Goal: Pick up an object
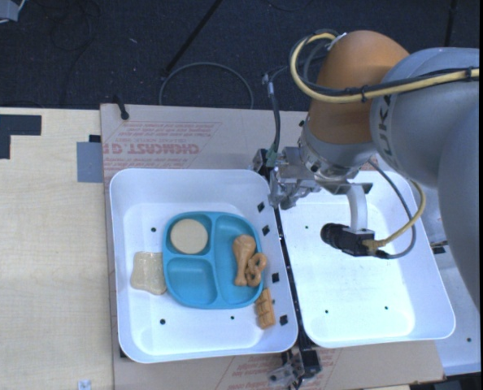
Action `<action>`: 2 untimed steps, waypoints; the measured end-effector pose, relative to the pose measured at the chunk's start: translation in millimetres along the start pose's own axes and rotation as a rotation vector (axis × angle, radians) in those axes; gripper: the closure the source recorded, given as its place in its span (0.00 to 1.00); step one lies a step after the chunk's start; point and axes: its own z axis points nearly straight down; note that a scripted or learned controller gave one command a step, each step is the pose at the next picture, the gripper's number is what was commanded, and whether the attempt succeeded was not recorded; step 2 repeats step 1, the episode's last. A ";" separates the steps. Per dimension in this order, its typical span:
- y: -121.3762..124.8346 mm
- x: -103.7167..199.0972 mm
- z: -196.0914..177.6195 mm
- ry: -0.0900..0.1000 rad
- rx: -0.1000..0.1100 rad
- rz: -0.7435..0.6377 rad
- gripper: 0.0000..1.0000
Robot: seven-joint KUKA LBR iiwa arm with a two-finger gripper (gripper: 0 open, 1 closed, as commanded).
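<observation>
Your table [38, 258] is the broadest thing here, pale wood that runs out to the left, with a brown cardboard sheet [168, 140] lying on it under both bins. The arm [437, 120] comes next, reaching in from the right, its orange band sitting high over the far edge of the right bin [372, 299]. The pincer [284, 189] hangs at the far end of the divide where the two bins meet, just above their rims. You cannot tell from this angle whether it is open or closed, and you can see nothing held in it.

Everything you could pick up lies in the left bin [144, 218], well apart from the pincer. A blue divided tray [191, 281] sits flat in the middle of that bin. Its far-left compartment holds a round tan disc [188, 236]. Its long right compartment holds a knotted, pretzel-like brown piece [248, 260], which rests against the tray's right edge. The near-left compartment shows bare blue.

Just beside the tray's left edge you will find a pale, bread-like slab [148, 272] lying on the bin floor. At the tray's near-right corner, close to the bin's right wall, lies a small brown chunk [264, 309].
</observation>
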 end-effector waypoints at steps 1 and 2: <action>6.4 59.4 14.6 0.000 0.001 0.000 1.00; 6.4 59.4 14.6 0.000 0.001 0.000 1.00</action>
